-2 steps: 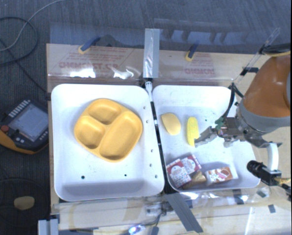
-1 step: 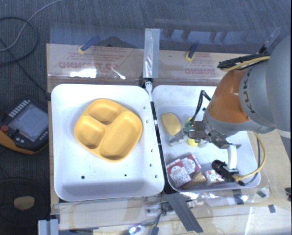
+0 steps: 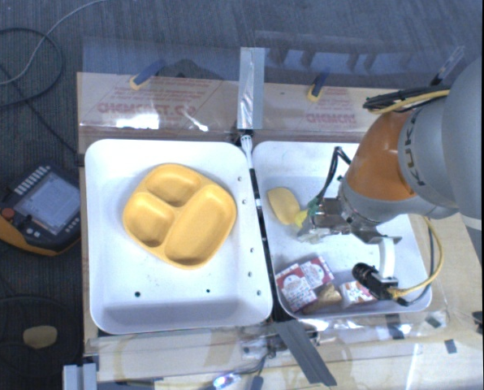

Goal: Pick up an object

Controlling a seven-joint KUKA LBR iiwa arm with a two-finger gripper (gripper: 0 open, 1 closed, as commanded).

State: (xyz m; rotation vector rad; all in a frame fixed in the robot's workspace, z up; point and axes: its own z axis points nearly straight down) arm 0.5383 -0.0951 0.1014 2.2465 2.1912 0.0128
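Note:
A yellow divided plate (image 3: pixel 179 214) lies in the left bin (image 3: pixel 112 299). In the right bin (image 3: pixel 287 157) a small pale yellow object (image 3: pixel 282 205) rests near the left wall. Two red and white snack packets (image 3: pixel 304 283) (image 3: pixel 357 292) lie along the bin's front edge. My gripper (image 3: pixel 313 224) hangs low over the middle of the right bin, just right of the yellow object, under the orange band of the arm (image 3: pixel 384 169). Nothing is visible between its tips.
A handheld pendant (image 3: pixel 39 210) lies on the floor left of the bench. Cables (image 3: pixel 23 71) run across the carpet. A metal divider strip (image 3: pixel 251 88) stands between the bins at the back. A yellow cable (image 3: pixel 425 270) loops from the wrist over the right bin.

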